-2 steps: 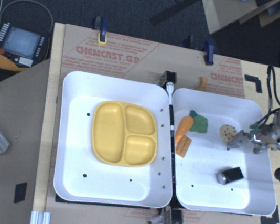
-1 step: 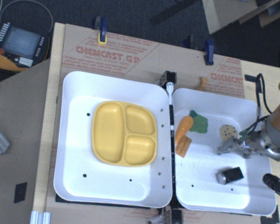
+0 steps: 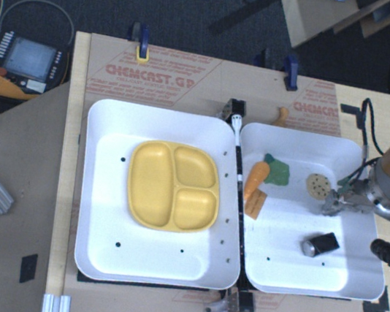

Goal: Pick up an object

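Now the gripper (image 3: 333,203) hangs low over the right bin's (image 3: 286,274) right side; its fingers are too blurred to read, so I cannot tell their state. Just left sits a tan perforated disc (image 3: 317,184), apparently untouched. Nearer lies a black block (image 3: 321,244). A yellow divided tray (image 3: 174,185) fills the left bin (image 3: 93,231).

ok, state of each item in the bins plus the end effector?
yellow divided plate: upright, flat in left bin
carrot: lying at right bin's left wall
green piece: lying beside carrot
tan round piece: flat, next to end effector
black and silver object: lying loose, apart from the rest
end effector: low in right bin, grip unclear
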Robot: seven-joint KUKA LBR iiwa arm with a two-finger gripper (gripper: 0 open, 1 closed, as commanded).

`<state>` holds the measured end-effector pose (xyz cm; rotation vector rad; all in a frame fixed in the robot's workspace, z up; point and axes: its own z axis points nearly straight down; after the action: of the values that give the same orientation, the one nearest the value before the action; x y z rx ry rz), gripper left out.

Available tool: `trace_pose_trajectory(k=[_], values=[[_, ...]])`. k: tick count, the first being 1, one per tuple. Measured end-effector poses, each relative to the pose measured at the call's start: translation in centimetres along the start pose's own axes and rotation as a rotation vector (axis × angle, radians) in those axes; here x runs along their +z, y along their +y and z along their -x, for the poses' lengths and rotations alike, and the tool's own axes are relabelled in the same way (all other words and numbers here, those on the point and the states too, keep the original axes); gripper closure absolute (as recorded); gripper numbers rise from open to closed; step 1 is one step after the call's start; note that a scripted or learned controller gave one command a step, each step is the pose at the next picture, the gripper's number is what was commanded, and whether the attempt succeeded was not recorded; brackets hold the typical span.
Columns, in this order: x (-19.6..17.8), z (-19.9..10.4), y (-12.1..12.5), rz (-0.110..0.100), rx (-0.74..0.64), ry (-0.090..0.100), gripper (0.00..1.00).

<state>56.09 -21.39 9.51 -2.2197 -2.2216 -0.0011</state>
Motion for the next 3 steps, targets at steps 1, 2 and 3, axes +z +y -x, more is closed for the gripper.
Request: trace_pose_trajectory(k=[1, 2, 3], values=[[-4.3, -0.2, 0.1, 0.006, 0.0, -0.004, 1.0], [-10.7, 0.0, -0.1, 0.009, -0.001, -0.006, 1.0], [-17.2, 0.1, 0.2, 0.01, -0.001, -0.006, 1.0]])
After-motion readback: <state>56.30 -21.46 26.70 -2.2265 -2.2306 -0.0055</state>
